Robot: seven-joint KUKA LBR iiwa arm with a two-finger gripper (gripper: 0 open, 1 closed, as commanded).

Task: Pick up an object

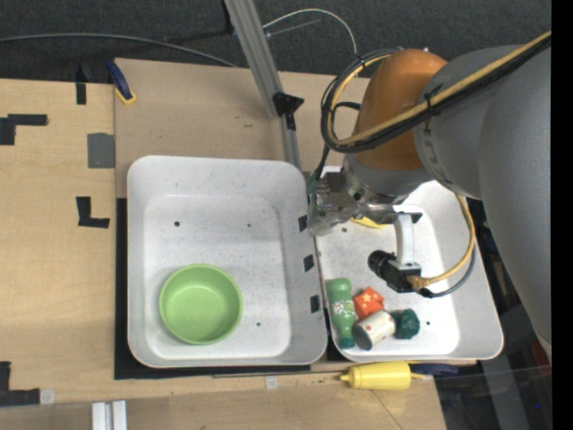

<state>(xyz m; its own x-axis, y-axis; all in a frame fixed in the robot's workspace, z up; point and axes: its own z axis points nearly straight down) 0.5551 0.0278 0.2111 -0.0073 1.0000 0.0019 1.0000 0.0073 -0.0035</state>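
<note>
My gripper point(324, 209) hangs over the back left part of the right bin point(448, 330), close to the wall it shares with the left bin. The arm's orange band and grey wrist cover much of that bin's back. At the right bin's front left lie a green bottle-shaped object point(338, 301), a small orange-red piece point(367, 301), a white cylinder point(376, 328) and a dark green piece point(407, 322), all packed close together. These objects are well in front of the gripper and apart from it.
A light green bowl point(200, 304) sits at the front left of the left bin point(215, 186). A yellow object point(380, 376) lies on the bench just outside the right bin's front rim. A black cable fitting point(391, 267) and a yellow cable hang beside the wrist. A grey pole point(255, 38) slants behind the bins.
</note>
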